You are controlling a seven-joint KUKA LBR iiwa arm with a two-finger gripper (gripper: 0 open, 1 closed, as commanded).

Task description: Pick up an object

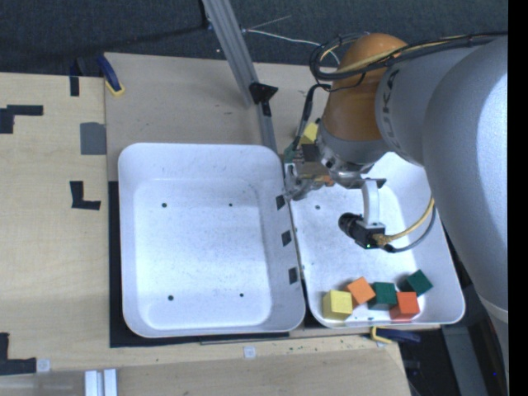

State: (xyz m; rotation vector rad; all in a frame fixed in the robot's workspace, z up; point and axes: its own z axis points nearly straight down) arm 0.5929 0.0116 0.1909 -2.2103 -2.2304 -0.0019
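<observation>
Reaching arm: the grey arm [462,139] comes in from the right and bends over the right bin, its orange band [359,97] above the wrist.
Pincer: the pincer [299,180] sits at the far left corner of the right bin, close against the wall next to the left bin. From this angle I cannot tell whether it is apart or together, and nothing shows in its grip.
Right bin: the shallow white bin [330,246] holds five small blocks, all bunched at its near end and well apart from the pincer.
Yellow block: the yellow block [337,304] is the leftmost of the bunch, near the front wall.
Orange block: the orange block [360,290] lies just beside the yellow one, turned corner-on.
Green block: the green block [384,294] lies between the orange block and the red one (it seems to touch both).
Red block: the red block [407,304] lies at the front right of the group.
Dark green block: the dark green block [419,283] lies just behind the red one, farthest right.
Left bin: the left bin [198,238] is also white and shallow, standing side by side with the right one.
Desk: the pale wooden desk [49,246] bears black tape marks [82,196] to the left of the bins.
Metal bar: a slanted grey metal bar [231,31] runs from the top edge down to the far end of the gap between the bins.
</observation>
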